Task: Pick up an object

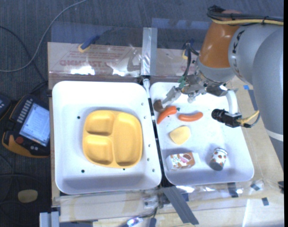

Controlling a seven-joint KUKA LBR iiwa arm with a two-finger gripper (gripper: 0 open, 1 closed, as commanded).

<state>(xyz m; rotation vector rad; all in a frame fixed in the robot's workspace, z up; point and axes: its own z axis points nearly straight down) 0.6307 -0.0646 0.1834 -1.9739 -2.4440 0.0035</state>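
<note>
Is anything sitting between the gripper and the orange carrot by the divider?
Nothing visible does. The gripper hangs at the back of the right bin, just above the orange carrot. A dark brown piece lies close beside the carrot's back end and might get nudged.

The two white bins (63, 141) look like smooth plastic, a bit shiny; the yellow tray (113, 138) in the left one, far from the jaws, looks like smooth matt plastic; just by the gripper (174, 94) the orange carrot (166, 113) and the sausage (190, 117) look smooth and a little glossy, like toy plastic; the pale yellow lump (180, 135) below them looks soft and matt; the arm (257, 46) is smooth grey with a shiny orange band (218, 41); behind the bins lies crinkly clear plastic sheet (110, 60), very shiny; the floor (21, 22) looks like rough dark carpet.
</note>
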